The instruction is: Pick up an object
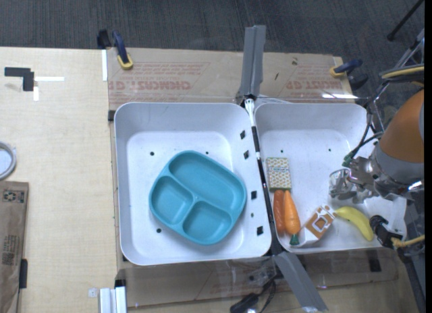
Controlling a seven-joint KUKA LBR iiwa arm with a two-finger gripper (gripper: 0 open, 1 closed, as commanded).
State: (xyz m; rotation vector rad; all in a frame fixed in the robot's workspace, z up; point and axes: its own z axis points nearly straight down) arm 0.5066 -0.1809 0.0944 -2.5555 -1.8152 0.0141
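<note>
1. We see the candidate objects gathered in the right bin (307, 129), along its lower part: a banana (356, 221), a small orange-and-white box (320, 222), a carrot (288, 214) and a sponge (278, 173).
2. The banana lies at the lower right of the frame, near the bin's right wall, with the small box just left of it.
3. The carrot lies lengthwise by the bin's left wall, its green end toward the bottom of the frame; the sponge sits just above it, touching or nearly so.
4. The gripper (343, 182) hangs at the right of the frame, just above the banana and near the box. Nothing shows between its fingers; we cannot tell whether the jaws are spread or pressed together.
5. The grey arm with its orange band (405, 133) reaches in from the right edge.
6. In the left bin (131, 170), at centre frame, a blue divided plate (197, 197) lies tilted.
7. Both bins rest on cardboard (182, 75) on a wooden bench (54, 143).
</note>
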